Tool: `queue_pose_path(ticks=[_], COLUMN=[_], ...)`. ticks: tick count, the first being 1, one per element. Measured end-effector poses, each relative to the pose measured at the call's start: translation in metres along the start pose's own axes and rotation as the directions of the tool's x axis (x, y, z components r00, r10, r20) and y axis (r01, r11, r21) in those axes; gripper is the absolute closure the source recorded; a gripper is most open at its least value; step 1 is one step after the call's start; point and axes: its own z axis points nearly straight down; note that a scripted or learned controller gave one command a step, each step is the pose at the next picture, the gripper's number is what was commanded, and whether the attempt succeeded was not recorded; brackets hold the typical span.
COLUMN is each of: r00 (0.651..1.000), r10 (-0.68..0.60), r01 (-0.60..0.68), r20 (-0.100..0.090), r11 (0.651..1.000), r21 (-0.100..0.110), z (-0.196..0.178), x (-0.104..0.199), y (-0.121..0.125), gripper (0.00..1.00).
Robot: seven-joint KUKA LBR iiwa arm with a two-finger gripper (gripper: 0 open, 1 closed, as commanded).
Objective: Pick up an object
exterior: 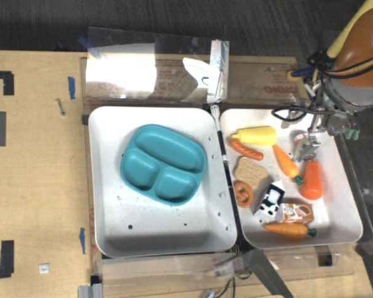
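toy food fills the right bin (351,225): a yellow piece (257,135) at ten o'clock, a hot dog (245,148) just under it, a slim carrot (286,161) near the centre, a fat orange-red carrot (311,180) at three o'clock, a bread slice (251,172) and pretzel (243,192) at nine o'clock, and a black-and-white block (271,202), a printed packet (296,213) and another carrot (286,230) toward six o'clock. gripper (306,148) hangs at one o'clock in that bin, just above the fat carrot's green top, and whether it is grasping or released cannot be told. left bin (105,129) bears a teal divided plate (164,162).
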Motion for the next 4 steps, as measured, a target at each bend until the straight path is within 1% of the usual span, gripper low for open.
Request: queue_pose_path(ticks=[1, 2, 3, 4], r00=[1.000, 0.999, 1.000, 0.997], r10=[-0.030, -0.033, -0.020, -0.073], r01=[0.030, 0.033, 0.020, 0.073], r20=[0.002, 0.010, 0.011, 0.008], r11=[1.000, 0.999, 1.000, 0.997], r21=[0.000, 0.002, -0.003, -0.003], z=[0.115, 0.104, -0.020, -0.072], x=[0.048, 0.046, 0.008, -0.037], y=[-0.013, -0.012, 0.081, 0.140], gripper=[0.00, 1.00, 1.00, 1.00])
